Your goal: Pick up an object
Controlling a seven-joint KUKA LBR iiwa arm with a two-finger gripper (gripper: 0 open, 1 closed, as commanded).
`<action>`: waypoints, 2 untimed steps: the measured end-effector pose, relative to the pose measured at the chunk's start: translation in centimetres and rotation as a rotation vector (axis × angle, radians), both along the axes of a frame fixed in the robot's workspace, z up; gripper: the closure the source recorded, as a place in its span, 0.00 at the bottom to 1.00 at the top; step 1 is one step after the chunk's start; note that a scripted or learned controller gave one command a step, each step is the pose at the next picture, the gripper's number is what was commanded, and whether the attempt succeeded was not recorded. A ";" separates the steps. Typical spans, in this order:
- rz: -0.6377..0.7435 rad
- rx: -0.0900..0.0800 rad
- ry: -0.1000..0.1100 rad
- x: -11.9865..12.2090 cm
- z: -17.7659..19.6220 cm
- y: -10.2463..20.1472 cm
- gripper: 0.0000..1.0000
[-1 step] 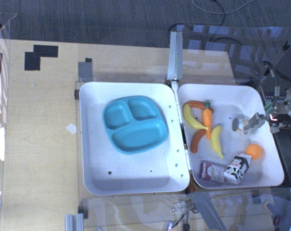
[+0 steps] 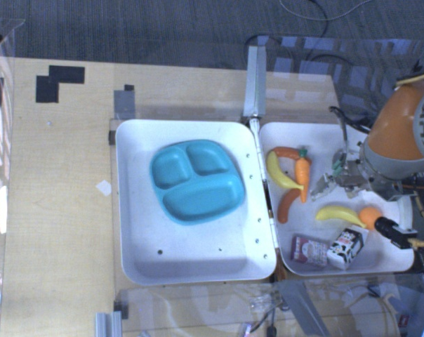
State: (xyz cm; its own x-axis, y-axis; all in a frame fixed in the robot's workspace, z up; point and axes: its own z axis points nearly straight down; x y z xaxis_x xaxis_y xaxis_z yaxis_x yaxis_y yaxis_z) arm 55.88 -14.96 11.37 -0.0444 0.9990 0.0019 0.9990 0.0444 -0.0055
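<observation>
The right bin [image 2: 401, 262] holds several toy foods. A yellow banana [image 2: 281, 173], an orange carrot [image 2: 304, 175] and a red sausage [image 2: 288, 204] lie along its left side. A second banana [image 2: 340, 215] touches an orange ball [image 2: 371, 217] near the middle. A cow-patterned milk carton [image 2: 345, 248] and a maroon carton [image 2: 309, 250] lie along the front wall. My gripper [image 2: 338, 173] hangs low over the middle of this bin, just above the second banana and right of the carrot. Nothing shows in its grasp.
The left bin [image 2: 138, 258] carries a blue divided plate [image 2: 196, 181]. The arm's orange band [image 2: 406, 121] and grey wrist cover the right bin's far right corner. A black part [image 2: 394, 232] juts over the bin's right side. A metal post [image 2: 255, 79] stands behind the bins.
</observation>
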 end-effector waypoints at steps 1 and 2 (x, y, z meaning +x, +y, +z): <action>-0.035 -0.003 -0.011 8.0 -2.7 -1.4 0.00; -0.027 -0.001 -0.008 8.2 -1.9 -1.2 1.00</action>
State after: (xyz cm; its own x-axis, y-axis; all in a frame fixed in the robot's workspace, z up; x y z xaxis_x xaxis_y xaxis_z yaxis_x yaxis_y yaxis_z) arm 64.04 -16.17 9.42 -0.0178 0.9998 0.0008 0.9998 0.0178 0.0028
